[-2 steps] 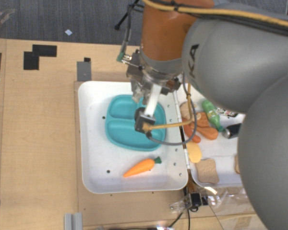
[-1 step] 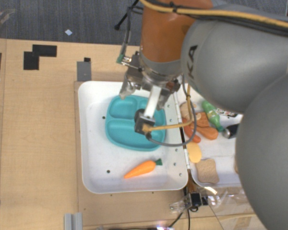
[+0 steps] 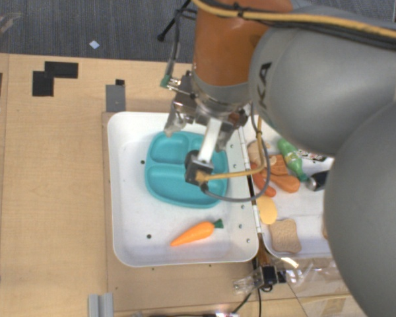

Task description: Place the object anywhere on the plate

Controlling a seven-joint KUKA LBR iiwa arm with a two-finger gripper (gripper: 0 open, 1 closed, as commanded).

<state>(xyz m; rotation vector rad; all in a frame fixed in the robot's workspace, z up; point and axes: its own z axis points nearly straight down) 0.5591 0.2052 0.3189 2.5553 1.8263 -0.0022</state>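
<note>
Two shallow white bins sit side by side on the bench. Left bin point(image 3: 119, 197): teal plastic compartment plate point(image 3: 165, 170) around its middle. The orange toy carrot with a green top point(image 3: 195, 233) lies on the bin floor near the front edge, off the plate. Gripper point(image 3: 178, 124) hangs over the plate's far edge; can't tell how wide the jaws stand. Right bin point(image 3: 307, 210): green bottle point(image 3: 292, 158) and tan bread slice point(image 3: 285, 235) near its left edge.

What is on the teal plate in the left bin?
The plate shows bare teal in its left compartments. The hand hangs over its right part, so anything there is hidden. The carrot lies in the bin beside the plate, not on it.
</note>
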